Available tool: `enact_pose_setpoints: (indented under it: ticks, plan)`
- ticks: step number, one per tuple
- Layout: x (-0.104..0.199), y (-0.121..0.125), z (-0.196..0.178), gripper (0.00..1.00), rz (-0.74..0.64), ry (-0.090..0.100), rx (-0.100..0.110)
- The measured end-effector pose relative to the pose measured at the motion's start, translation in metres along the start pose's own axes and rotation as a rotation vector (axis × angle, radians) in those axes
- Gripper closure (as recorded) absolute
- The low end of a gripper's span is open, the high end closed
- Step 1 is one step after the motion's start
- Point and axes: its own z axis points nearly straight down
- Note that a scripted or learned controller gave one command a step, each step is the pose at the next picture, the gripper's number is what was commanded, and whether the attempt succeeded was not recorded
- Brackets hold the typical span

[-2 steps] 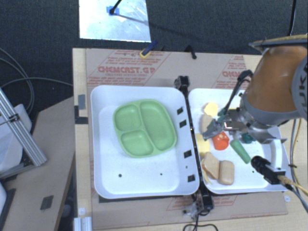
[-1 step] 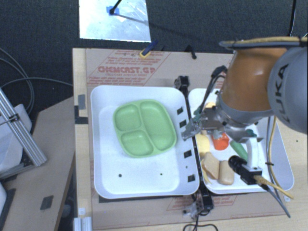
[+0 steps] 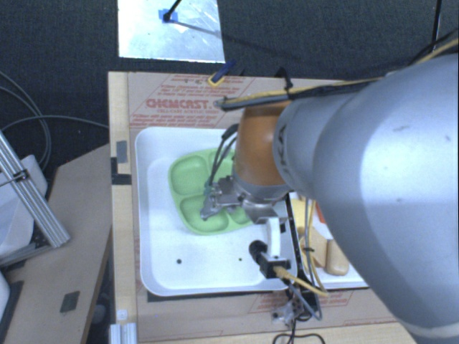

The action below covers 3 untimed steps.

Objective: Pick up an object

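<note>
A light green divided plate lies in the left white bin, towards its back. The grey arm with its orange band reaches in from the right and covers the plate's right part. My gripper is low over the plate's front compartment, at or near its surface. I see nothing held in it.
The right bin is mostly hidden by the arm; a tan object and something orange show at its left side. Black cables and a yellow wire hang by the divider. A brown cardboard sheet lies under the bins.
</note>
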Motion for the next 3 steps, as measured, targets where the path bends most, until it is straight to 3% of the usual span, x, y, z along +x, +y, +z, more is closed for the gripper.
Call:
enact_pose_setpoints:
  ticks: [1,2,3]
  plan:
    - [-0.002,0.042,-0.19,0.0,0.007,0.003,-0.029]
    - [0.061,0.004,-0.188,0.0,0.001,0.001,-0.008]
    - [0.064,-0.048,-0.33,0.0,0.004,0.008,-0.023]
